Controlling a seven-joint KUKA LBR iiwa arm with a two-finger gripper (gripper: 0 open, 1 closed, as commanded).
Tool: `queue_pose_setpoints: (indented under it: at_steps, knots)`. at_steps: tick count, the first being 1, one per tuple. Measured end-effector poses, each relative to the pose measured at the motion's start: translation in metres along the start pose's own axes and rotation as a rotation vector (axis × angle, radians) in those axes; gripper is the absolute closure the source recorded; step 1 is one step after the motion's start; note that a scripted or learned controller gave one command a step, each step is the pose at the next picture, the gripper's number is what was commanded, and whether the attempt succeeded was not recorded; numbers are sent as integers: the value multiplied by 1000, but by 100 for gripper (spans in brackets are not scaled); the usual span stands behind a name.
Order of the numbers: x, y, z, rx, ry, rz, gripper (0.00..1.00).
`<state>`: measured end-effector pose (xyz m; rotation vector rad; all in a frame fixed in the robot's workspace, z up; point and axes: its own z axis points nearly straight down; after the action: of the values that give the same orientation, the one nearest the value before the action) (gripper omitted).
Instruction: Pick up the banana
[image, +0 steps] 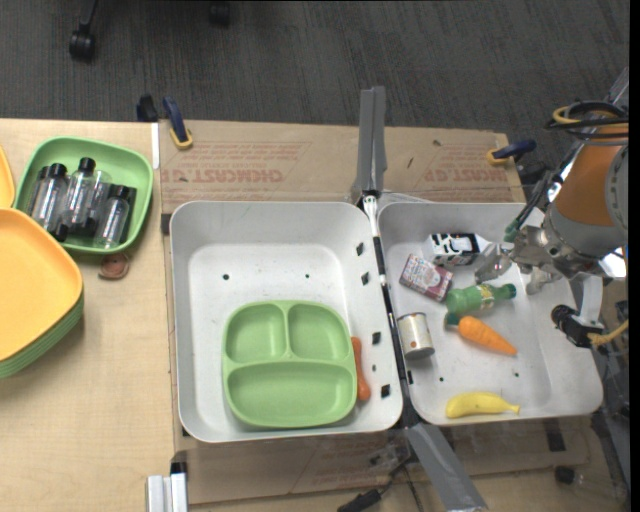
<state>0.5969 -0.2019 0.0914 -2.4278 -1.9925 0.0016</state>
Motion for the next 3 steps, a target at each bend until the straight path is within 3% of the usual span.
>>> queue_pose_setpoints:
  at_steps: [1, 2, 3]
  knots:
    - [0, 0, -8, 2, -3, -6, 100]
    - [23, 31, -7, 1, -2, 465, 100]
    - [-10, -18, 1, 5, -2, 758, 100]
